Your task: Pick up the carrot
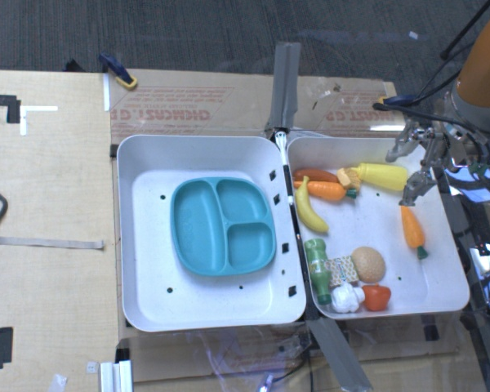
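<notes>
Carrot (413, 229) lying in the right bin (441, 288) near its right wall, tip toward the far side, green stub toward the near side. Gripper (414, 182) poised just above the carrot's upper end, fingers spread apart, nothing between them. Teal divided plate (224, 225) in the left bin (139, 243).

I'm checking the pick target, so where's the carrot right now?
The carrot lies in the right bin near its right wall, just below the gripper and right of the yellow squash.
</notes>
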You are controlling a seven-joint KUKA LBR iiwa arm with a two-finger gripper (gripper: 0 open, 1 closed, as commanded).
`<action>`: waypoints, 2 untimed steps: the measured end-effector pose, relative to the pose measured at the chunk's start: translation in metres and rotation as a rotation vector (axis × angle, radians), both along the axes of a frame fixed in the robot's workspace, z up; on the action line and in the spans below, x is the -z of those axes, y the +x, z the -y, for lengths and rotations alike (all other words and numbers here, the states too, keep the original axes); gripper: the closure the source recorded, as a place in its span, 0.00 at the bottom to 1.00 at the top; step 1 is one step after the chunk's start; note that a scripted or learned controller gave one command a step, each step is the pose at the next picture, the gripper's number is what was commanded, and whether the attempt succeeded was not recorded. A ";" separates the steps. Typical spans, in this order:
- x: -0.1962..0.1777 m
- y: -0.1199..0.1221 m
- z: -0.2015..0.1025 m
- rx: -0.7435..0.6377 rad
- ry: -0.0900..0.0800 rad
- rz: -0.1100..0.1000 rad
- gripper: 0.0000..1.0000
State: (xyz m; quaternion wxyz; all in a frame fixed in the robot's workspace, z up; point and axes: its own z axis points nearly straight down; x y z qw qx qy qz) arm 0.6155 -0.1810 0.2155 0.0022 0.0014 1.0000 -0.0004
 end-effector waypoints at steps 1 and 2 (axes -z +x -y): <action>0.122 -0.005 0.041 0.024 0.000 0.001 0.00; 0.111 -0.002 0.039 0.020 -0.002 0.007 1.00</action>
